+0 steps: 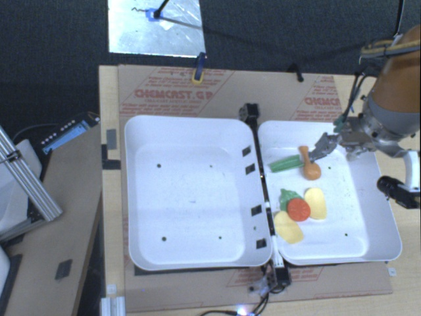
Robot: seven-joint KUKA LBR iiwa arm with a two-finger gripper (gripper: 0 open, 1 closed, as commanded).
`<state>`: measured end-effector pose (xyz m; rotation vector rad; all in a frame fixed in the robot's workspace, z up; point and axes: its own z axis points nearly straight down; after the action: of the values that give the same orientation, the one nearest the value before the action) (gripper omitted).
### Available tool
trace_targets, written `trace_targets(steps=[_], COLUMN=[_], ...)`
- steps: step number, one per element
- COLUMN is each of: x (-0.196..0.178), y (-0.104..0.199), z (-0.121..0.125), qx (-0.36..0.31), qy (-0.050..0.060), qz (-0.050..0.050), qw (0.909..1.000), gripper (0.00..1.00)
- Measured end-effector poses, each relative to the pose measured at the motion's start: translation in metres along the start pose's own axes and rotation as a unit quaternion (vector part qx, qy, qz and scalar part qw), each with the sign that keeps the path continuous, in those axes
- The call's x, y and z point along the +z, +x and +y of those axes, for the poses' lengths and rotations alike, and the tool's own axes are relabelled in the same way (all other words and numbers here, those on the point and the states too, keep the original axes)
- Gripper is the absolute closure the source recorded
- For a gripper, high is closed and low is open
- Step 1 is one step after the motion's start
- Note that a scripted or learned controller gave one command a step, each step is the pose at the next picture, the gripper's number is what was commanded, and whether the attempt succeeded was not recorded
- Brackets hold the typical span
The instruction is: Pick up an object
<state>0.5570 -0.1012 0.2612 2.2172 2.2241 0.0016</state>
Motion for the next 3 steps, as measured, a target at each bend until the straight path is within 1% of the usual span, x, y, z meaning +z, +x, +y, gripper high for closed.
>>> trace_targets(steps=[1, 2, 3], x=[0.065, 0.183, 0.165], y=[0.069, -0.024, -0.018], z=[0.077, 0.104, 0.107], qx=[-0.004, 0.004, 0.0], qy=[-0.002, 0.001, -0.002], qz=[0.001, -0.002, -0.001], qw=[1.0, 1.0, 1.0], gripper=[0.0, 0.0, 1.0])
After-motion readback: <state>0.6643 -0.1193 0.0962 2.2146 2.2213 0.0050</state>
